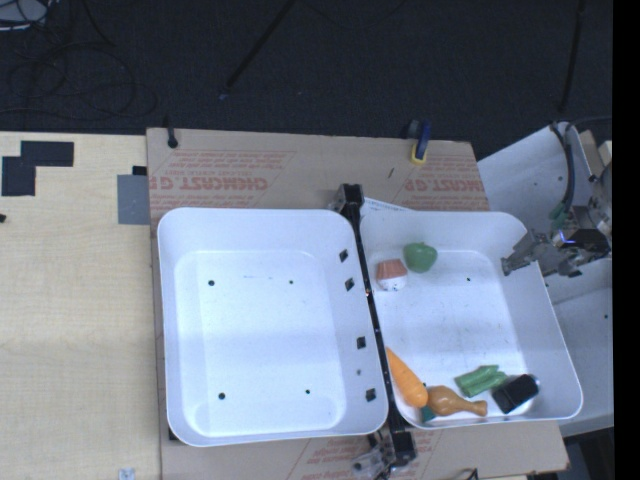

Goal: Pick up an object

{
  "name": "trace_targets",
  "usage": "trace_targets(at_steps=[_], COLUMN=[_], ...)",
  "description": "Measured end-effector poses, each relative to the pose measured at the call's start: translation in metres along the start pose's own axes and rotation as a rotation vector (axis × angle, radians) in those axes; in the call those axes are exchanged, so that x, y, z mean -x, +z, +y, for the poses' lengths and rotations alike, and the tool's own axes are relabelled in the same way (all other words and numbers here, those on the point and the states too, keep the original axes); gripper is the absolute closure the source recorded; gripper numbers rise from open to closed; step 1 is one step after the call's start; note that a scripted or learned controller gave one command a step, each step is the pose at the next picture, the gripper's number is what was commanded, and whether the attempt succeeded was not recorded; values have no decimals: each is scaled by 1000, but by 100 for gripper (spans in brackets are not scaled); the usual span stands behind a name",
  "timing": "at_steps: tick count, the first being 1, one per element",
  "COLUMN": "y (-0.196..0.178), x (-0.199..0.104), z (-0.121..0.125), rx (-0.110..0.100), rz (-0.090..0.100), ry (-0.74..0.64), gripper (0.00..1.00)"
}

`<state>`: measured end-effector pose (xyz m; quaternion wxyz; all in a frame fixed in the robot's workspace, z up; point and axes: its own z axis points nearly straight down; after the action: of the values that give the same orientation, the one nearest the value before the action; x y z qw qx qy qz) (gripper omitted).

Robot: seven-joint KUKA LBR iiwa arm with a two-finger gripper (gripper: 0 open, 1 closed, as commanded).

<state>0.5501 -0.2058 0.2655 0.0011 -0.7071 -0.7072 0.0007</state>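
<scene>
gripper (520, 258) hovering over right bin's (560, 353) right rim | finger state: cannot tell | green toy (421, 257), carrot (405, 374), black block (515, 393) lying inside

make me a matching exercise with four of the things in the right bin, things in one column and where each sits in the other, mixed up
Things:
1. green round object
2. orange carrot-shaped object
3. black block
4. white and pink object

Places in the right bin:
A. near corner on the arm's side, just right of a green leafy piece
B. along the divider, toward the near edge
C. far end, right of the white and pink object
D. far end, close to the divider

Pairs: 1-C, 2-B, 3-A, 4-D
</scene>
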Motion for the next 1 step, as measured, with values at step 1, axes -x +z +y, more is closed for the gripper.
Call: trace_targets(at_steps=[1], y=[127], x=[-56], z=[-20], rx=[-13], rz=[7], ry=[-4], gripper=[0])
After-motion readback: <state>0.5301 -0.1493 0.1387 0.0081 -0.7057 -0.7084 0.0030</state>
